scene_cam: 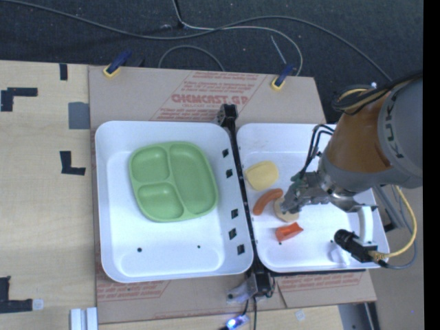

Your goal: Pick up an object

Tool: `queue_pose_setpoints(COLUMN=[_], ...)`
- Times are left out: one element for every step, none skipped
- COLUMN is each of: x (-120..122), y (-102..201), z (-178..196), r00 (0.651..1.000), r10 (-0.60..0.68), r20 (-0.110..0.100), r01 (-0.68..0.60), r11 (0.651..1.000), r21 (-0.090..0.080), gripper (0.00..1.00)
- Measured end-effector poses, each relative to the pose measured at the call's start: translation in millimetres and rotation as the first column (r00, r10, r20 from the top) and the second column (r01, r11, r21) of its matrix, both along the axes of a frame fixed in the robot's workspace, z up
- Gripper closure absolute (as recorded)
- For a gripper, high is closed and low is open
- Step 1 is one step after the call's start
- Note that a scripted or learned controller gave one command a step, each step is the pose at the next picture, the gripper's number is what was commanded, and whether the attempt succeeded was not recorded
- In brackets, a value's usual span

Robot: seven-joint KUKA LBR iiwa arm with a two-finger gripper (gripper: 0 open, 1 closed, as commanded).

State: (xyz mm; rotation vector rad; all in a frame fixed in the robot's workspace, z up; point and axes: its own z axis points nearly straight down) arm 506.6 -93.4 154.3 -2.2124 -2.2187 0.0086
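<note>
Food pieces sit clustered toward the left side of the right bin point(357, 263), close to the divider between the two bins, which puts them within easy reach of the arm point(364, 150) coming in from the right. A pale yellow piece point(262, 174) lies nearest the bin's upper left, an orange sausage point(266, 201) is just below it, and a red piece point(289, 232) rests toward the lower edge. The gripper point(290, 208) hangs low over a small tan thing point(282, 216) between the sausage and the red piece, probably lined up there to pick it. Whether it is released or clenched I cannot tell, since the wrist covers that spot. The left bin point(110, 205) carries a green divided plate point(172, 181) near its upper middle, well apart from the food.
</note>
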Motion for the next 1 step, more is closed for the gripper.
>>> queue_pose_setpoints(x=[4.3], y=[10.2], z=[49.2], r00=[1.0], r10=[0.0], r20=[0.011], r01=[0.0], r11=[1.0], r21=[-0.002], gripper=[1.0])
